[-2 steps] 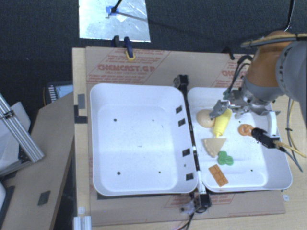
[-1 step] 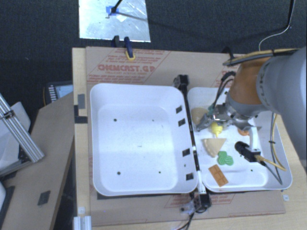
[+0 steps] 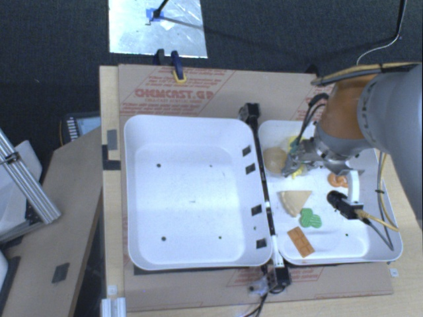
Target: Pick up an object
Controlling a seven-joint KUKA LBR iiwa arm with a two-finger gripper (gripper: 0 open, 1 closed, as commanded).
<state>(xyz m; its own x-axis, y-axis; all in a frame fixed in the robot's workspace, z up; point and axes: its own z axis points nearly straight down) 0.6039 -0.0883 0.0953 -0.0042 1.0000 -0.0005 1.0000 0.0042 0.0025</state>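
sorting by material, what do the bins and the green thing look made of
Bins: probably moulded plastic, smooth and slightly glossy, with rounded corners and a soft sheen. Green thing: likely plastic or rubber toy, judging by its flat, saturated colour; too small to be sure.

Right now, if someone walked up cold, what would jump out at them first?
The grey arm with its orange band reaches over the right bin, its claw low beside a tan round lump. Nearby lie a cream wedge, a green piece and an orange block.
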